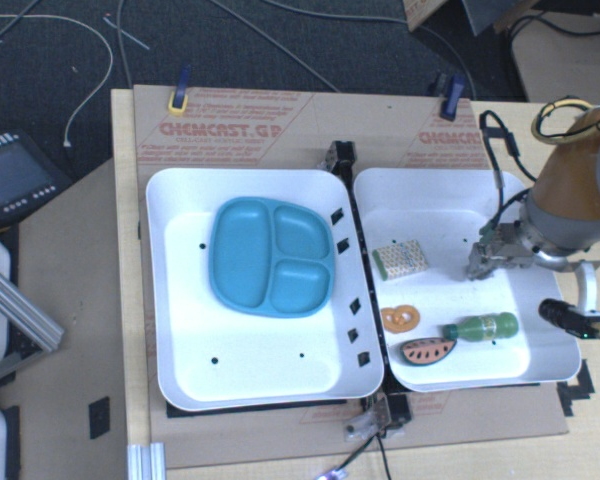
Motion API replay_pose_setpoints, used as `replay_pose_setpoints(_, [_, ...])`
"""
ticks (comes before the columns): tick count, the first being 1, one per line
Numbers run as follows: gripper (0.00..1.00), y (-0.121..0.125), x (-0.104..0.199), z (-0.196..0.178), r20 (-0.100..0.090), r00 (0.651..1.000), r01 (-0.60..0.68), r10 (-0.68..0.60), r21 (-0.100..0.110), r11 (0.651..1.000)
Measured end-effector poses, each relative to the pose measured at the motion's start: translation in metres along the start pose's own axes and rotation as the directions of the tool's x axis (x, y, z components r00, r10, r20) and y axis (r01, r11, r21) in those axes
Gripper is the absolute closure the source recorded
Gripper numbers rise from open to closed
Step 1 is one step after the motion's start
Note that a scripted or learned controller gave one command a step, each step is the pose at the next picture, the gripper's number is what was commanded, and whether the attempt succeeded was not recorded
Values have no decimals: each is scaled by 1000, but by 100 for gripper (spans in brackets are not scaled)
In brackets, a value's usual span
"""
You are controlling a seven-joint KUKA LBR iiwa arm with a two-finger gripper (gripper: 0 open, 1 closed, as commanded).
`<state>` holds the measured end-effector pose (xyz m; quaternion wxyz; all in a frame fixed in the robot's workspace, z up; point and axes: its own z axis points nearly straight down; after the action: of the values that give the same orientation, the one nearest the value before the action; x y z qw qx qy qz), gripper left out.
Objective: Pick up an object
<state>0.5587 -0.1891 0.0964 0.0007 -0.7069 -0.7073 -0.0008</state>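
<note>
- The right bin [450, 193] holds four small things in its lower half: a green bottle [480, 327] lying on its side, a watermelon slice toy [427, 350] just left of and below it, an orange pretzel-shaped ring [400, 318] above the slice, and a speckled green-and-white sponge-like block [400, 259] further up, near the bin's left wall.
- The bottle's cap end and the watermelon slice lie very close, possibly touching; the ring sits apart from both, and the block is well apart from the bottle.
- The tool [483, 264] is low over the bare floor of the right bin, to the right of the block and above the bottle; nothing shows between its fingertips, and whether they are spread or pressed together cannot be told from this angle.
- The grey arm [565, 218] with its orange band [572, 173] reaches in from the right edge.
- The left bin [180, 348] holds a blue divided plate [273, 256] with three compartments, lying flat in the upper middle.
- Both bins rest side by side on a cardboard-covered worktop [230, 118], with cables on the dark floor beyond.
</note>
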Motion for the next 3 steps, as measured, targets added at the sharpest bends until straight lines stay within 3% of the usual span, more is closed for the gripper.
replay_pose_setpoints(3, [100, 20, 8, -160, 4, 1000, 2, -2, -7, 1000])
